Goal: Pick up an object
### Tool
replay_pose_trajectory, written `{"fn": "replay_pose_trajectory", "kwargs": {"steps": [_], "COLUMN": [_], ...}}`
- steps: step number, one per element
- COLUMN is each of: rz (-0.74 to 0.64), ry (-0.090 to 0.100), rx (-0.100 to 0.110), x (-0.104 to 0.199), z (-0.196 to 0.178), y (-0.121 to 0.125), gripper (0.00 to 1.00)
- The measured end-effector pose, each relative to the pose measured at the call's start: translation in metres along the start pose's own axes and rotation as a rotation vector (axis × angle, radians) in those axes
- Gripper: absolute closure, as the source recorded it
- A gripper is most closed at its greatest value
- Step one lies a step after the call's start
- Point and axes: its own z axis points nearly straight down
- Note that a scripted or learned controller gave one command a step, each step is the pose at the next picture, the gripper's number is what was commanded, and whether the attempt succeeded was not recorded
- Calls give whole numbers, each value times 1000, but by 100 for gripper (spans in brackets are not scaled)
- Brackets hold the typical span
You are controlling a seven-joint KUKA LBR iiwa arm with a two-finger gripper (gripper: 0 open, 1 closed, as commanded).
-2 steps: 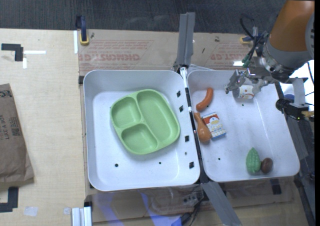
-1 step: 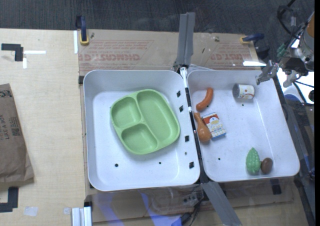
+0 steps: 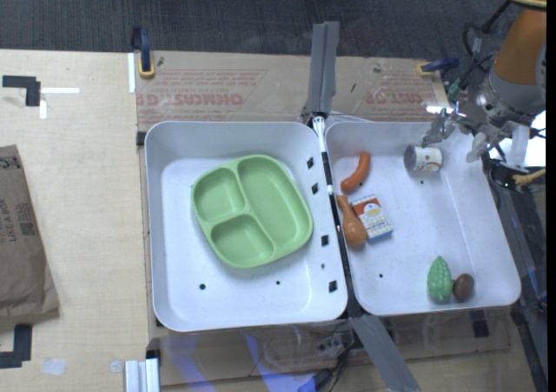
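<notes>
**End Effector Position and Bin Contents**

The surface (image 3: 78, 112) carries two shallow white bins side by side. The left bin (image 3: 174, 295) holds a green divided plate (image 3: 252, 210) with three compartments, lying flat near the bin's centre and turned at an angle to the bin walls.

The right bin (image 3: 417, 295) holds several objects:

- An orange sausage-shaped item (image 3: 356, 171), at the far left of the bin, just beside the dividing wall.
- A brown-orange club-shaped item (image 3: 351, 222), directly nearer than the sausage-shaped item and also against the dividing wall.
- A small white and orange carton (image 3: 373, 216), just right of the club-shaped item, touching or nearly touching it.
- A small white cup (image 3: 426, 157), lying on its side at the far end of the bin.
- A green knobbly item (image 3: 440, 280), in the near right corner.
- A small brown rounded item (image 3: 464, 287), just right of the green knobbly item, against the bin wall.

The arm (image 3: 519, 56) enters from the right, over the far right corner of the right bin. The end effector (image 3: 459, 134) is above the far right part of that bin, just right of the white cup. No object is visible between its fingers. Whether the fingers are spread or closed cannot be determined from this view, as they are small and partly blurred.

A brown paper bag (image 3: 22, 234) lies on the surface, well left of the left bin.
</notes>
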Motion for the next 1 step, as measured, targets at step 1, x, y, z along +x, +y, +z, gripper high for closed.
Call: {"fn": "replay_pose_trajectory", "kwargs": {"steps": [1], "rz": [14], "ry": [3], "rx": [-5], "x": [1], "z": [50], "y": [6], "gripper": [0]}}
